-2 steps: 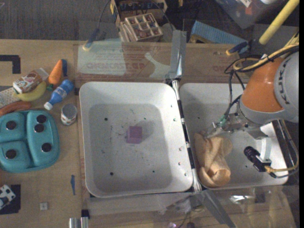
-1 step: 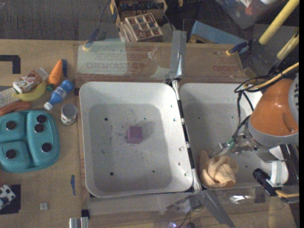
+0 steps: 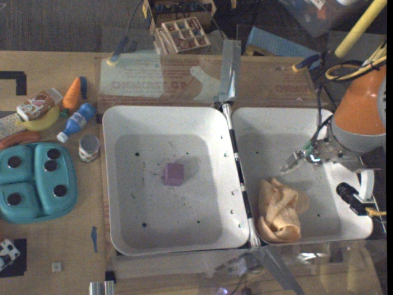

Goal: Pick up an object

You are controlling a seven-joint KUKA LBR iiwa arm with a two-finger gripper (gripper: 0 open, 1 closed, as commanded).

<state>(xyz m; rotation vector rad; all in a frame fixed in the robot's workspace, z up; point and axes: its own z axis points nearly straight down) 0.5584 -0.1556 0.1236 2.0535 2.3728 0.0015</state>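
The gripper [image 3: 293, 160] hung at middle right; I couldn't tell its state, and it might slip off the floppy cloth [image 3: 279, 209]

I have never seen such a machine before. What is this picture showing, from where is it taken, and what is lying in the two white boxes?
The picture comes from one fixed camera above a bench, looking down at a slant. The grey and orange shape at the right is a robot arm. At its end sits a gripper, a small two-finger hand for picking things up. It hangs over the right bin, and nothing is seen between its fingers.

Two shallow white bins stand side by side. The left bin holds a small purple block near its middle. The right bin holds a crumpled tan cloth in its near left corner.

Left of the bins, on the bench, lie spare items: a teal tray, a small can, a blue bottle, a toy carrot and a banana.
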